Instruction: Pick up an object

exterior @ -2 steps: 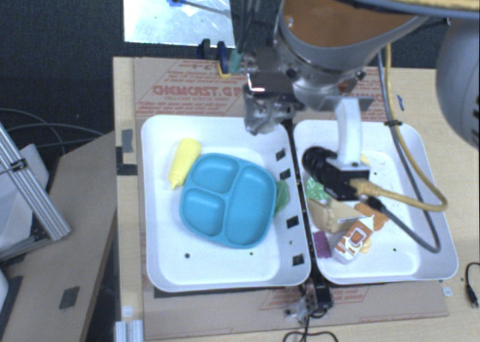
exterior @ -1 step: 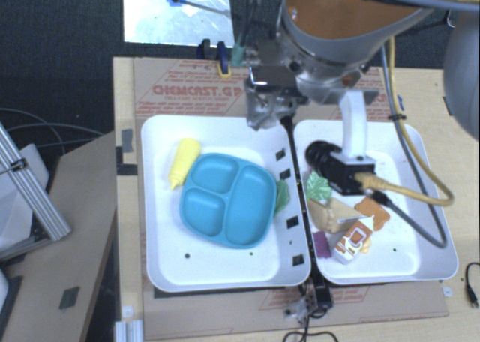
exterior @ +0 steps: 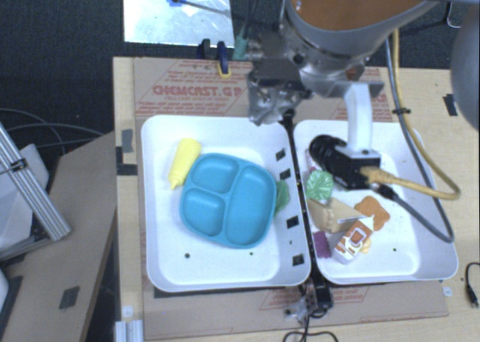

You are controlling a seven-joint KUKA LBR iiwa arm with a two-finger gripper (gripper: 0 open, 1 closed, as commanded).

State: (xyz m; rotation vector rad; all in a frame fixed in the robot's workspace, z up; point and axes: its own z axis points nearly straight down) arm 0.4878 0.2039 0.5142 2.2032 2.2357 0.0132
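Two white bins [exterior: 225,277] sit side by side. The left holds one blue divided plate [exterior: 227,199] and one yellow item [exterior: 183,161]. The right holds perhaps five small objects [exterior: 346,224], heaped and hard to separate.

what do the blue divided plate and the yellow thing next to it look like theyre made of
The blue three-compartment plate looks like moulded plastic: one even colour, rounded edges, a soft sheen. The yellow corn-shaped toy beside it in the left white bin also seems plastic or rubbery, smooth and matte; the blur leaves that open.
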